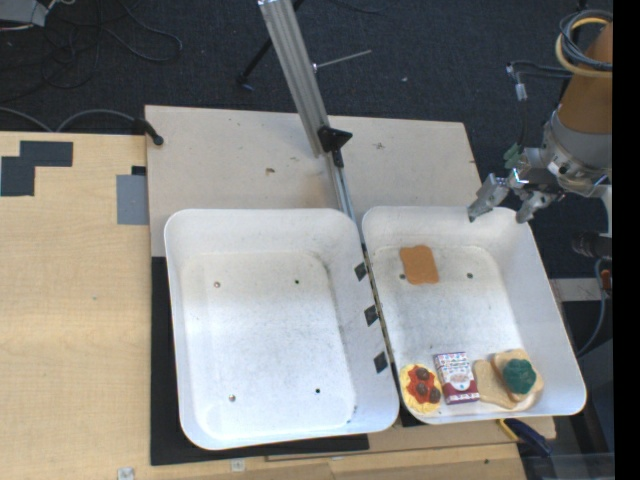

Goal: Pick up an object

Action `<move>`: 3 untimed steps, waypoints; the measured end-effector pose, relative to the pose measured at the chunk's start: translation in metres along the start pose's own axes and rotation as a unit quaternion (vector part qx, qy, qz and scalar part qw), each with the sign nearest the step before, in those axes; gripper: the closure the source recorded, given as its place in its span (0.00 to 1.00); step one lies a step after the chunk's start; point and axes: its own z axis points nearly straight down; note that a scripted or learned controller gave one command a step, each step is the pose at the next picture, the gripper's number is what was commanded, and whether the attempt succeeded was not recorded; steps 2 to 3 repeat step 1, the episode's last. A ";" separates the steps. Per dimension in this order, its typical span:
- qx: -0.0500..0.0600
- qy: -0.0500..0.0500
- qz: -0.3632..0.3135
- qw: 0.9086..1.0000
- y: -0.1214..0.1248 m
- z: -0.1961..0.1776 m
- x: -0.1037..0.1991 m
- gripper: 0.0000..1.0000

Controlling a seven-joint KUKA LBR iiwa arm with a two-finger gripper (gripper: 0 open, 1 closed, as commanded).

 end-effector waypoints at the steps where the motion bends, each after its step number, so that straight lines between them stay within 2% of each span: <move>1: -0.002 -0.001 -0.002 1.000 0.001 -0.004 0.001 0.00; 3: -0.002 -0.001 -0.002 1.000 0.001 -0.004 0.001 0.00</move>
